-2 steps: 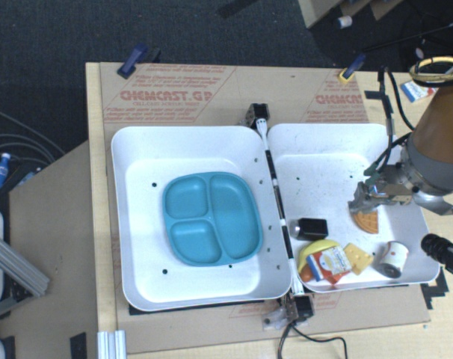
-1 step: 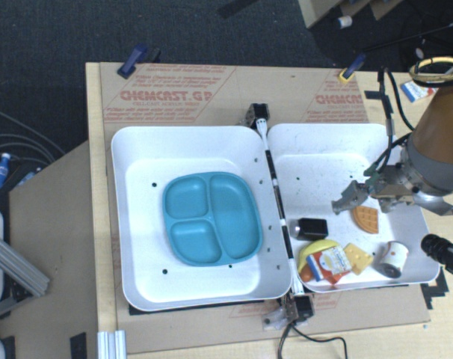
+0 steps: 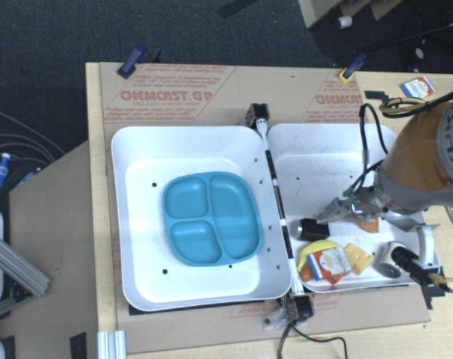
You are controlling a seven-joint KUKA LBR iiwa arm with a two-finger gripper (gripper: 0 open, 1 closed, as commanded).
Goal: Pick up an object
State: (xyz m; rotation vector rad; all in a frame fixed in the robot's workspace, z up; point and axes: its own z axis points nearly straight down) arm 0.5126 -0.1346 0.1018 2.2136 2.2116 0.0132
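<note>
The bench [image 3: 211,88] carries two shallow white bins side by side. The left bin [image 3: 133,200] holds a blue divided plate [image 3: 211,219] with three compartments, lying flat near the bin's middle. The right bin [image 3: 316,155] sits just beside it, toward three o'clock, and its clutter is gathered at the six o'clock end.

In that pile a yellow banana-shaped piece [image 3: 315,248] lies against a red-and-white packet [image 3: 333,263], and a pale yellow wedge like cheese [image 3: 359,258] touches the packet on its three o'clock side. A grey spoon-like item [image 3: 389,269] rests toward three o'clock of the wedge, near the bin's edge.

The arm [image 3: 424,163] reaches in from three o'clock, its orange band visible above the grey wrist. The gripper [image 3: 320,226] points toward nine o'clock, low over the right bin, just at twelve o'clock of the banana piece and close to the divider between the bins. Its dark tip lies near the pile, but the jaws are too small and shadowed to read: it cannot be told how far they are parted or whether anything sits between them.
</note>
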